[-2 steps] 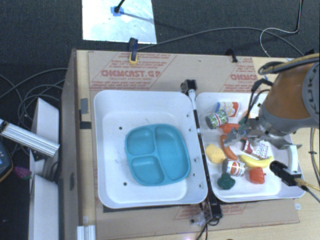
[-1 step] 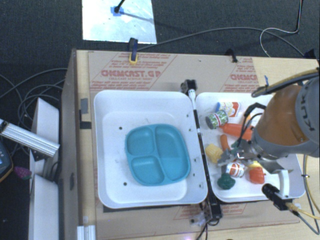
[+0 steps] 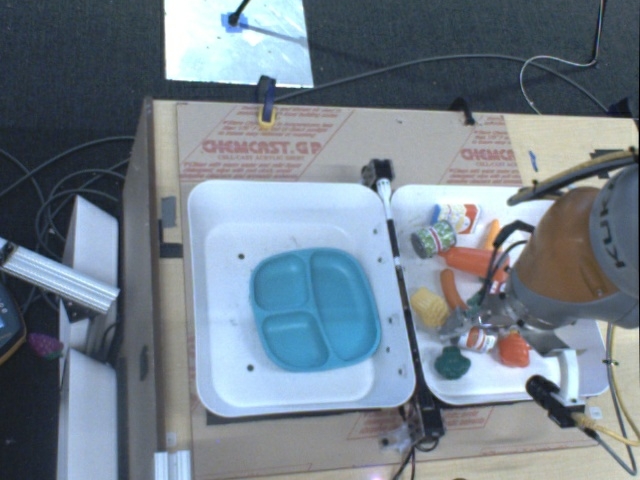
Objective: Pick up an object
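Two white bins sit side by side; the gripper (image 3: pixel 470 320) hovers low among toys in the right bin (image 3: pixel 415 200), near its front edge.

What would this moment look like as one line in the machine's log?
arm: over right bin | tool: low among toy foods, near small bottle | left bin: blue divided plate | pick: unconfirmed

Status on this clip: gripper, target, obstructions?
Gripper low in right bin, fingers unclear. Small bottle and yellow corn right beside it; nothing seen held. Blue tray in left bin.
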Action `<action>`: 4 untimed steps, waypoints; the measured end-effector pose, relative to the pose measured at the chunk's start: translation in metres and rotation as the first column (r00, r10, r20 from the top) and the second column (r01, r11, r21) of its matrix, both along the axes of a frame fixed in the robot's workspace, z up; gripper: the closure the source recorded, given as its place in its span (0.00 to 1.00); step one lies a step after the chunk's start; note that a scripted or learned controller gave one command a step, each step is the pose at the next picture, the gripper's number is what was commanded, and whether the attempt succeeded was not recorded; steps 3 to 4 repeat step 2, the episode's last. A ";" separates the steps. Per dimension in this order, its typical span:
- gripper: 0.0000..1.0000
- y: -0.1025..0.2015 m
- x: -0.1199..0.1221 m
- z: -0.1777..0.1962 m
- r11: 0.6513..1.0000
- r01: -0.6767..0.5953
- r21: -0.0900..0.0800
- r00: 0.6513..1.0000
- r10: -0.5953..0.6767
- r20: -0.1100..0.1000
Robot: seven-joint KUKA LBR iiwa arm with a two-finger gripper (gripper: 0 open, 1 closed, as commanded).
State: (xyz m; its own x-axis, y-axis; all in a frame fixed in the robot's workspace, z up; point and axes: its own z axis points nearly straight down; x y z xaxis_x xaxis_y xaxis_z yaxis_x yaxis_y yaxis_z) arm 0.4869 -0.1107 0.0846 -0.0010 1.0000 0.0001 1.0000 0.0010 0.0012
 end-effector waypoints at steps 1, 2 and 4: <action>1.00 0.000 0.001 0.011 1.000 -0.001 0.000 1.000 0.001 0.004; 1.00 0.067 0.071 0.101 1.000 -0.003 0.001 1.000 0.003 0.003; 1.00 0.067 0.071 0.101 1.000 -0.003 0.001 1.000 0.003 0.003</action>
